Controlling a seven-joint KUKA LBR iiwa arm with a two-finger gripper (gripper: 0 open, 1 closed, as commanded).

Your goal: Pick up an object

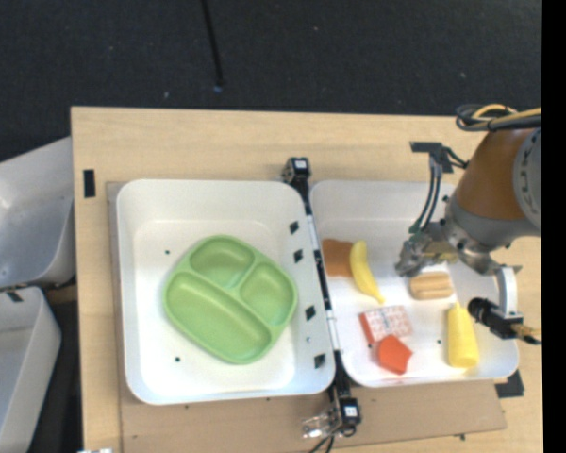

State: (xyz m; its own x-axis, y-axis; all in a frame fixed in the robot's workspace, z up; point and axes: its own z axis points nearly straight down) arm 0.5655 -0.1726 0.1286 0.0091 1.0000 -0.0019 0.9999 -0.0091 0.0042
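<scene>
Camera view, near edge first: the right bin [358, 371] has an orange-red block [393, 354], a red-and-white packet [385, 323] and a yellow bottle [460, 336]. Farther back, the gripper [417, 259] hangs just beside a tan bun-like piece [431, 284], banana [363, 270] to its left. Can't tell if it's gripping anything.

Green divided plate [230, 298], left bin [132, 253]

Left of the gripper [417, 260], a yellow banana [363, 271] lies against a brown block [336, 257]. Just beside the gripper sits a tan bread roll [431, 284]. Below it are a red-and-white patterned packet [387, 323], an orange-red block [393, 355] and a yellow bottle [460, 337]. Far left, a light green divided plate [229, 297] rests in a white bin [132, 347] on the pale wood table [189, 140].
</scene>
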